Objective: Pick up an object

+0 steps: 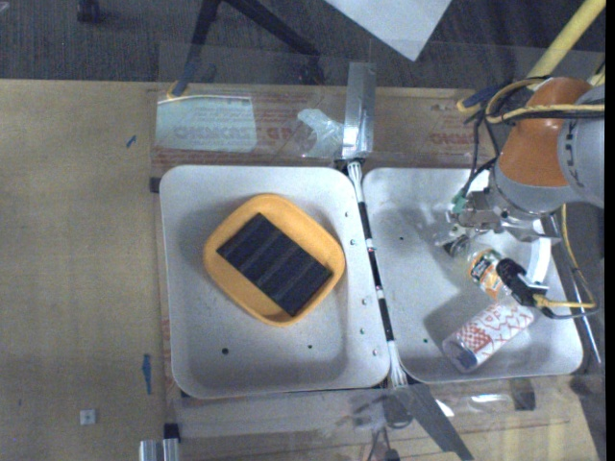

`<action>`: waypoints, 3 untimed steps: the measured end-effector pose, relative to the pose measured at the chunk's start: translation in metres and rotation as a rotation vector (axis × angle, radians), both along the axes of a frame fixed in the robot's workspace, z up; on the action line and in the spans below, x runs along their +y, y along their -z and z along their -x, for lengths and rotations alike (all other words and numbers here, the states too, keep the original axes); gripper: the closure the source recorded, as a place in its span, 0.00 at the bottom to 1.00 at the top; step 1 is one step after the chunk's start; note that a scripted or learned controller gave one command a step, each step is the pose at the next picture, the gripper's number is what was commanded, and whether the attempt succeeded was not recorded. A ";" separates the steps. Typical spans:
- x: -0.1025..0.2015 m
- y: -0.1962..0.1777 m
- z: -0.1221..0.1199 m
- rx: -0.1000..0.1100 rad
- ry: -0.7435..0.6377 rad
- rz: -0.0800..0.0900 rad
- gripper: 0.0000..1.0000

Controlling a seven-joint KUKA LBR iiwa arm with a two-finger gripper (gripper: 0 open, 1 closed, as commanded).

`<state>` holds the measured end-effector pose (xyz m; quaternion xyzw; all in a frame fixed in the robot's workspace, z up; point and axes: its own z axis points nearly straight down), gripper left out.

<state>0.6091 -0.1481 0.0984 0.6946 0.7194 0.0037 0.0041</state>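
A: What do we have nearest the bottom edge?

B: Blurred metal struts (423,421) below the seam of the two bins; we can't tell what they belong to. On the bench (67,257) at lower left sits a small grey square (88,416), too small for us to name

A: And in the right bin (413,257)?

B: A white tube with a red pattern (488,334) lies on its side near the front wall, dark cap end toward the seam. The pattern may be print, but we can't read it. Just behind it lies a small orange and white packet (485,269), partly covered by a black part and yellow cable; its label is unreadable

A: The claw?

B: The gripper (459,229) hangs over the back of the right bin, under the grey arm with the orange band (538,147), which the frame's right edge cuts off. We can't make out how it stands, and we see nothing pinched in it. It's near the packet, and we can't tell whether they touch

A: The left bin (192,353)?

B: A yellow tray with a ribbed black panel (274,259), turned at an angle, lying mid-bin

A: Behind the bins?

B: A clear plastic sheet with faint reddish lettering (207,123), too washed out to read, and crumpled clear wrap (317,128) beside a metal post (360,109). Farther back are chair legs (211,12) and a white sheet (384,3), both cropped at the top
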 end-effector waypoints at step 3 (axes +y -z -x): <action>0.049 -0.062 -0.023 0.010 0.102 0.001 1.00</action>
